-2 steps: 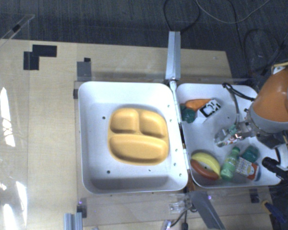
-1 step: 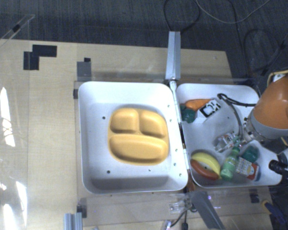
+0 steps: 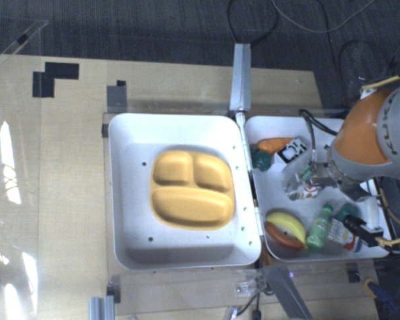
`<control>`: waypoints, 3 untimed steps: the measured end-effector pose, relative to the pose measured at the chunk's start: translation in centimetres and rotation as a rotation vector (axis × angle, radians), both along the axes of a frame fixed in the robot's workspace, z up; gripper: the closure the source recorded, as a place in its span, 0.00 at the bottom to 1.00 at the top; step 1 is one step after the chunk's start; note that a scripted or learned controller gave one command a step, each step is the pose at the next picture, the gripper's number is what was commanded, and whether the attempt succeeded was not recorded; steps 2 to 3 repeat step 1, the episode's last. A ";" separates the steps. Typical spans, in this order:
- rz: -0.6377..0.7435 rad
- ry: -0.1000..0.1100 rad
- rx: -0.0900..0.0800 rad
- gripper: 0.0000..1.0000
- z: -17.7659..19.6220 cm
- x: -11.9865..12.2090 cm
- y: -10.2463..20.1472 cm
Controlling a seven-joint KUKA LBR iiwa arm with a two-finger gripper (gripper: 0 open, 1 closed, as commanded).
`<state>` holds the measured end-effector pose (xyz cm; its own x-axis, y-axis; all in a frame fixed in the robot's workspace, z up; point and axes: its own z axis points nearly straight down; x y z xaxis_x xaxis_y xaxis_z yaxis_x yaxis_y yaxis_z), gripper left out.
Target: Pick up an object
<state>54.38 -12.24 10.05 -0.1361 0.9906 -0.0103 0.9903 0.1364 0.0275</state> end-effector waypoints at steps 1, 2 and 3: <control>0.033 0.023 0.005 1.00 11.4 4.2 5.9; 0.033 0.023 0.005 1.00 11.4 4.2 5.9; 0.033 0.023 0.005 1.00 11.4 4.2 5.9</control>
